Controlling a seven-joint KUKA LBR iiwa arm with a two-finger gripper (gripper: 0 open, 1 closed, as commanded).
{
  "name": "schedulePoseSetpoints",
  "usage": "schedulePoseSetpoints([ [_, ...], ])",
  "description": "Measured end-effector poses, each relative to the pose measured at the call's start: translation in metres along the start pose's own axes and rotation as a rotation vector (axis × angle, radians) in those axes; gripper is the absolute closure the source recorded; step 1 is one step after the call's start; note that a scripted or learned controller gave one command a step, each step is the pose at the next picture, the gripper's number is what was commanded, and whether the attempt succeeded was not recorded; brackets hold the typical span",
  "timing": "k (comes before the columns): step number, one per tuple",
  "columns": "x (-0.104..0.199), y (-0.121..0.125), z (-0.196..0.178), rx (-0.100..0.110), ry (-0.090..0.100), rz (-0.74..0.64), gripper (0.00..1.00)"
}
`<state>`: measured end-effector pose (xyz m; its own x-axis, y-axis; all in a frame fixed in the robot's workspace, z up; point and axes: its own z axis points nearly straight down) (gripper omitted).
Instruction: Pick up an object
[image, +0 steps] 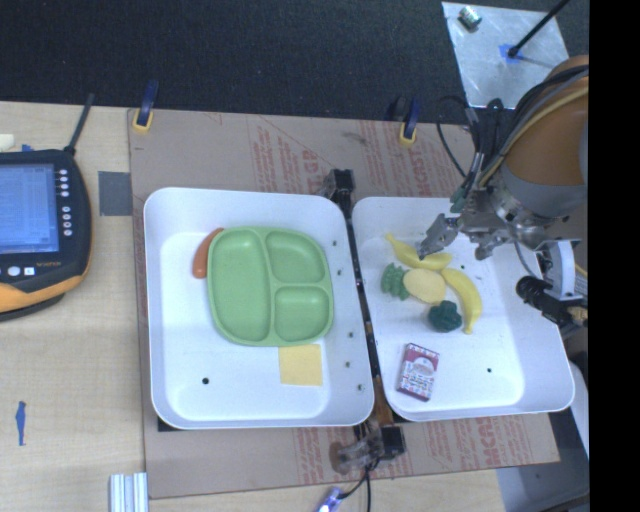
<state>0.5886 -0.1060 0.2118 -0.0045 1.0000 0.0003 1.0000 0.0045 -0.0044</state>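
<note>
**Gripper above the banana in the right bin**

In the left bin (175, 300) lies a green divided plate (270, 285), with an orange sausage (203, 254) at its left edge and a yellow square (301, 365) below it. The right bin (520, 370) holds a banana (455, 285), a yellow lemon (424, 286), two broccoli pieces (446, 317) and a red card box (418, 371). The gripper (438, 240) hangs over the upper end of the banana; whether it is open or holds anything, I cannot tell.

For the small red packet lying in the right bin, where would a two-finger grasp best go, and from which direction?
Judging from the overhead view, the red packet lies flat and apart from the banana cluster, with bare bin floor all around. A straight-down approach looks best, fingers closing across its narrower width near the middle, since its long edges are free. Being flat, it may be hard to get under. The gripper is over the banana's end.
</note>
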Motion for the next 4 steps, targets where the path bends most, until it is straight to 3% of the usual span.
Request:
schedulePoseSetpoints([
  [1, -0.04, -0.018, 0.052, 0.001, -0.002, 0.0, 0.0],
  [2, -0.038, -0.058, 0.121, 0.001, 0.0, -0.001, 0.0],
  [3, -0.039, -0.058, 0.111, 0.002, -0.002, -0.006, 1.0],
  [4, 0.031, -0.025, 0.013, -0.002, 0.0, 0.0, 1.0],
])
